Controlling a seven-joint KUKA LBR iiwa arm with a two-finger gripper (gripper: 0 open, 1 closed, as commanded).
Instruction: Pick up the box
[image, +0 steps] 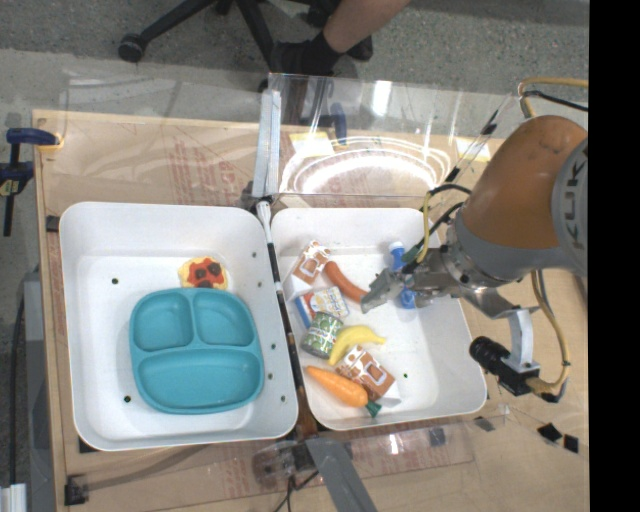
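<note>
Front of right bin: a carrot (337, 386) lies along the near wall, with a small brown and white box (368, 372) touching it on the far side.
Right bin (445, 395): white and shallow; its load sits along the left half.
Middle of right bin: a banana (352, 340) just beside a green can (322, 335), with a small white packet (327, 303) just behind the can.
Back of right bin: a second brown and white box (312, 265) near the far left corner, and a sausage (345, 281) running from it toward the centre.
Left bin (90, 235): white and shallow, holding a teal divided plate (196, 349) and, behind it, a small round pizza slice toy (203, 271) touching the plate's far rim.
Gripper (385, 290): low over the right bin, just right of the sausage, dark fingers pointing left; nothing is seen between them, and how far apart they stand cannot be told.
Arm (520, 200): grey and orange, over the bin's right edge.
Bench (150, 165): brown board under both bins.
</note>
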